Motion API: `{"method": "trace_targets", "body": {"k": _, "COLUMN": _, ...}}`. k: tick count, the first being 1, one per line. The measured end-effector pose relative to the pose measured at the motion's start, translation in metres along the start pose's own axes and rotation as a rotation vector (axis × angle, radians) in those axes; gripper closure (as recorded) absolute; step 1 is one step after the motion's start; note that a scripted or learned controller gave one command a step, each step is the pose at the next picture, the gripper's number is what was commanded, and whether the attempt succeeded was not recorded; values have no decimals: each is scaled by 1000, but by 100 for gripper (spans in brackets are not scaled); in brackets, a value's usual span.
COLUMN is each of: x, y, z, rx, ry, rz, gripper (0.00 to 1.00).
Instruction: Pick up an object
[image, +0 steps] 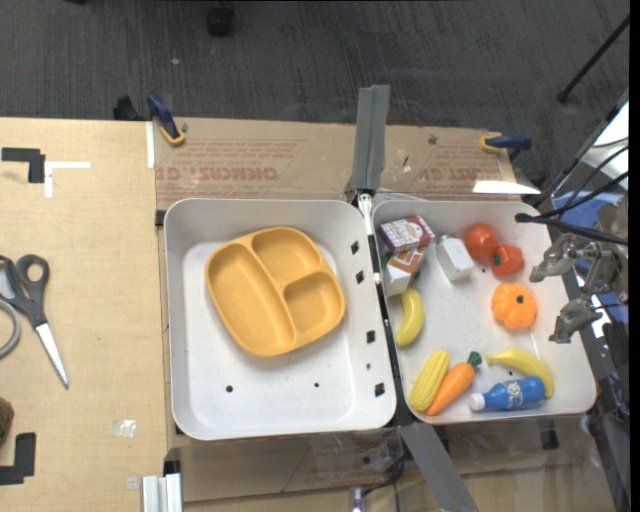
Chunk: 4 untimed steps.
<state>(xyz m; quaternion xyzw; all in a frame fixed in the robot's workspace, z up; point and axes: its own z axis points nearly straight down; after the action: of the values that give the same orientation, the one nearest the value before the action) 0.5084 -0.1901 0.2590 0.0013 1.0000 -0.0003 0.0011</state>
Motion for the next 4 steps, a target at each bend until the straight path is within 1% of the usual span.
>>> {"method": "trace_targets", "body": {"k": 1, "x": -6, "y": -28, "z": 132, "rx": 0, "ry": 0, "rz": 143, "gripper": 0}}
{"method": "trace_targets", "body": {"k": 2, "x": -27, "y": -31, "z": 166, "rx": 1, "ry": -1, "rz": 162, "gripper": 0}}
{"method": "trace_targets", "body": {"k": 3, "x": -106, "y": -31, "z": 165, "rx": 1, "ry": -4, "rz": 184, "gripper": 0}}
{"method": "trace_targets", "body": {"k": 4, "x": -34, "y": -32, "z": 167, "rx": 0, "ry": 0, "rz": 288, "gripper": 0}}
